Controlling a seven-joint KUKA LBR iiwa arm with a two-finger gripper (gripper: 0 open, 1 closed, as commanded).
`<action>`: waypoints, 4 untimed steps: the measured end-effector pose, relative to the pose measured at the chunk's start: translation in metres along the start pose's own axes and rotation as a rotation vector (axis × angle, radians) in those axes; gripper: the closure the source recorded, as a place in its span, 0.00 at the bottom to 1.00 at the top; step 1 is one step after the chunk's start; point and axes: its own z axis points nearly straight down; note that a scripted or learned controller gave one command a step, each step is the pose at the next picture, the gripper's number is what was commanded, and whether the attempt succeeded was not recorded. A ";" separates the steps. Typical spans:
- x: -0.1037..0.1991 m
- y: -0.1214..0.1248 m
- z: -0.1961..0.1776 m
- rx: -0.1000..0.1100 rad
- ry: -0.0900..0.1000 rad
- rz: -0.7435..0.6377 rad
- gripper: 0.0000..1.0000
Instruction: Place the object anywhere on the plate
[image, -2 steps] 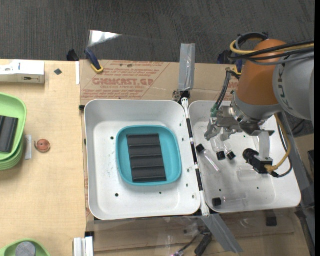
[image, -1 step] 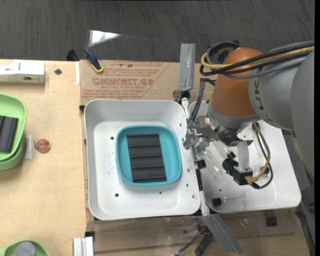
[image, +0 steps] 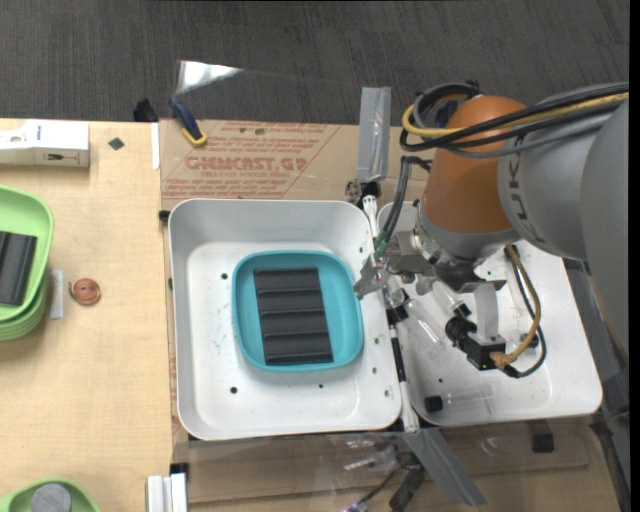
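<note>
A teal plate (image: 243, 318) with rounded corners lies in the middle of the left white bin (image: 200, 390). On it rests a black ridged rectangular object (image: 292, 315), lying flat and wholly inside the plate's rim. My gripper (image: 386, 280) hangs under the orange wrist band (image: 470, 180), over the divide between the two bins, just right of the plate's right edge and apart from the black object. The wrist body and cables hide much of the gripper.
The right white bin (image: 560, 385) lies under the arm, with a small black piece (image: 432, 404) near its front left corner. A cardboard sheet (image: 250, 160) lies behind the left bin. A green tray (image: 25, 265) and a small orange disc (image: 86, 291) sit at the left.
</note>
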 end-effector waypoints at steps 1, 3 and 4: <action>0.062 -0.035 0.000 0.001 0.000 -0.007 0.00; 0.006 -0.030 -0.012 -0.002 0.000 0.005 0.00; 0.006 -0.030 -0.012 -0.002 0.000 0.005 0.00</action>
